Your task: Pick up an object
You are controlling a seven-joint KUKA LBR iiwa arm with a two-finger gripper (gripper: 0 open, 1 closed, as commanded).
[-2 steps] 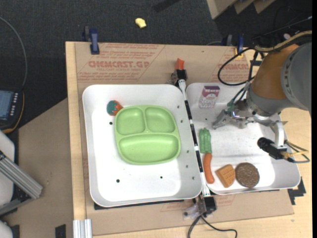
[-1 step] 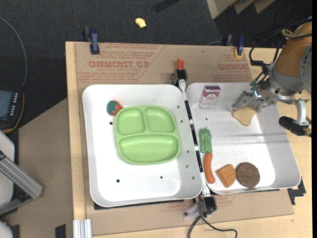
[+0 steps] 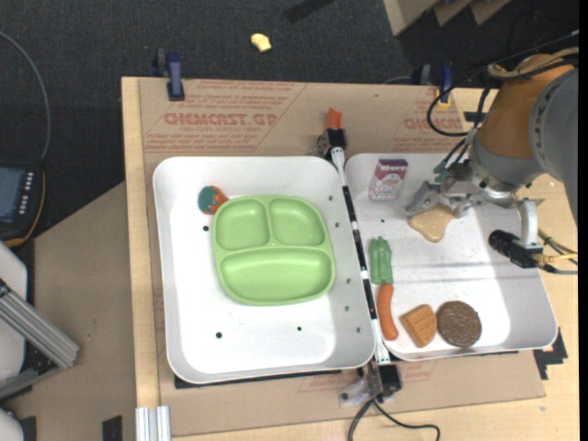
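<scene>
The gripper [image 3: 445, 197] hangs low in the right bin [image 3: 514, 333], directly over a pale tan, flat, bread-like piece [image 3: 431, 225]; whether it grips the piece cannot be told. Left of the gripper stands a small purple-and-white carton [image 3: 388, 178]. Below it lie a green vegetable [image 3: 380, 259], an orange cracker [image 3: 419, 324] and a brown cookie [image 3: 457, 323].

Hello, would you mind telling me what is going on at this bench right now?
A grey and orange robot arm reaches into the right bin, its gripper right over a tan food piece. Whether it has hold of it cannot be told. A small purple and white carton, a green vegetable, a red sausage, an orange cracker and a brown patty also lie there. The left bin holds a green divided plate.
</scene>
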